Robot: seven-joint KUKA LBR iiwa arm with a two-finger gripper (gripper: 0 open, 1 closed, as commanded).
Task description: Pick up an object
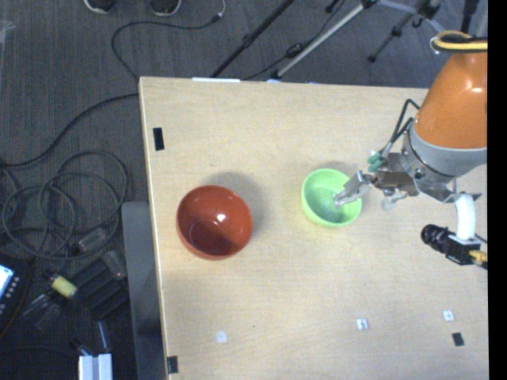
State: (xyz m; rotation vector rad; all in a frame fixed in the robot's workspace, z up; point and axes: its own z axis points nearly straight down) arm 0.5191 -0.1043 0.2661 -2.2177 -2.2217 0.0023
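1. Orange and grey, the arm (455,117) — nearest the lens — leaned in from the right over a pale wooden bench top (317,307), its wrist low above the surface.

2. Its gripper (352,190) sat at the right-hand rim of a small green bowl (325,200), one slim finger (347,194) dipping over the rim into the hollow; the claw looked released rather than clenched, with nothing visibly caught in it.

3. That green bowl lay directly under and just left of the claw, touching or nearly touching the finger — by my reading the likeliest object to be picked. Being round, it had no long axis to line up with; the rim was the only edge to pinch.

4. A larger red bowl (214,222) stood well apart, farther left on the bench, untouched.

5. Small dark and white markers (158,138) dotted the bench top, but no brand, label or legible writing could be made out on bowls, arm or surface.

6. Cables (63,204) trailed over the grey floor beyond the bench's left edge.
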